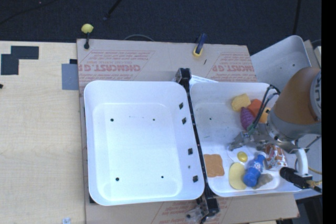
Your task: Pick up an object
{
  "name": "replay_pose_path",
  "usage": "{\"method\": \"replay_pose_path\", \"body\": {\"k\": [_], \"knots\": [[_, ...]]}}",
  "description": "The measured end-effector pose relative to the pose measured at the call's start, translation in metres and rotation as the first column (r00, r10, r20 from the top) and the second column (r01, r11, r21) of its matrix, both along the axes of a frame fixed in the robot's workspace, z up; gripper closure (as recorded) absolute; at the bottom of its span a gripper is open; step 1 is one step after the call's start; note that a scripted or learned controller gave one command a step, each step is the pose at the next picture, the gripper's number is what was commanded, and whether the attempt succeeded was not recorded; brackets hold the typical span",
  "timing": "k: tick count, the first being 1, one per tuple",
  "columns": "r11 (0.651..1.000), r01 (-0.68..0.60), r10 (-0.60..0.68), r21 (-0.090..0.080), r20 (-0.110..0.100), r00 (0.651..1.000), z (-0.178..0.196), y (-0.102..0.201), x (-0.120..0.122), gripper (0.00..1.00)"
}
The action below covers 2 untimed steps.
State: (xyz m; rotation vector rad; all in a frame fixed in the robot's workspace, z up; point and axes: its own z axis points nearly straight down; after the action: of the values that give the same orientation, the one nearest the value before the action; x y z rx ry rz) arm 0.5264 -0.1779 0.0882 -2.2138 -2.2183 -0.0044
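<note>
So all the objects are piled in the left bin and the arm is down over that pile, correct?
Not quite. The camera view shows the objects, among them the purple one, the tan square and the blue one, lying in the right bin, not the left bin. The arm is indeed down over that pile.

You have two white bins: the left bin [135, 141] and the right bin [215, 113]. In the right one, count one tan square [213, 164], one blue object [252, 173], one purple object [246, 117], and perhaps three yellow pieces [240, 102], partly hidden by the arm.
</note>
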Motion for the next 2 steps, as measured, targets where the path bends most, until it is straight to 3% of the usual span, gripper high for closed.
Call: {"method": "replay_pose_path", "body": {"k": [1, 2], "knots": [[1.000, 0.000, 0.000, -0.007, 0.005, 1.000, 0.000, 0.021, 0.048, 0.00], [1.000, 0.000, 0.000, -0.007, 0.005, 1.000, 0.000, 0.030, 0.114, 0.00]]}}
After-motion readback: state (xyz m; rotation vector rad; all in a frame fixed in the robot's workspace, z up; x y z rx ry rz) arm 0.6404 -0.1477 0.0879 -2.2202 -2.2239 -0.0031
